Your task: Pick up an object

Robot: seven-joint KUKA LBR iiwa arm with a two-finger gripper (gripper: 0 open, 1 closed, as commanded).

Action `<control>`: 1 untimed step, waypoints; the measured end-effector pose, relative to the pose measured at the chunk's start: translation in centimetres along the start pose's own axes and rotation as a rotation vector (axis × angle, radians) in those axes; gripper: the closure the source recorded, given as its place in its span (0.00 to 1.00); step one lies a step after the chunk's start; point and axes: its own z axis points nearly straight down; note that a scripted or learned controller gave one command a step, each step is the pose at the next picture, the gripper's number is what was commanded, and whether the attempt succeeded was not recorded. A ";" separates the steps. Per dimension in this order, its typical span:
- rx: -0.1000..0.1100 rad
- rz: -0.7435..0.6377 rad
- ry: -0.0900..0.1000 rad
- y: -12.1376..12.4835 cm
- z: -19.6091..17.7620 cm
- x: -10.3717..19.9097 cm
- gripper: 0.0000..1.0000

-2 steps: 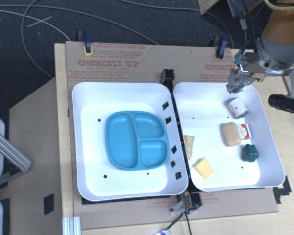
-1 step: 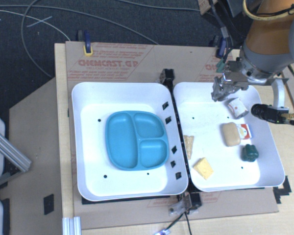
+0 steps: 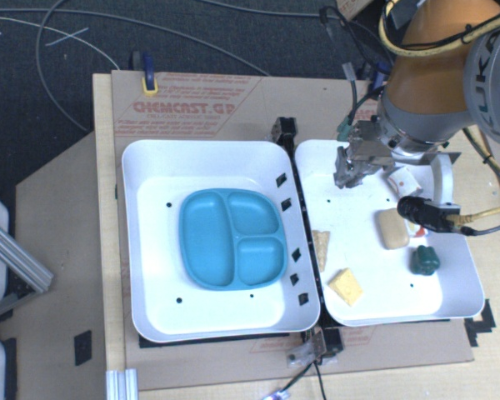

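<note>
Two fingers [image 3: 347, 176], seemingly closed on nothing, hover well apart from yellow block [image 3: 346, 287].

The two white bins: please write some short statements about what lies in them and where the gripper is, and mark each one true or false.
1. The blue plate lies in the left bin. True.
2. The yellow cheese wedge lies on the blue plate. False: it lies in the right bin.
3. The gripper is over the right bin. True.
4. The green toy is in the left bin. False: it is in the right bin.
</note>
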 end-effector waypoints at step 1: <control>0.003 0.001 -0.001 -3.3 2.4 4.4 1.00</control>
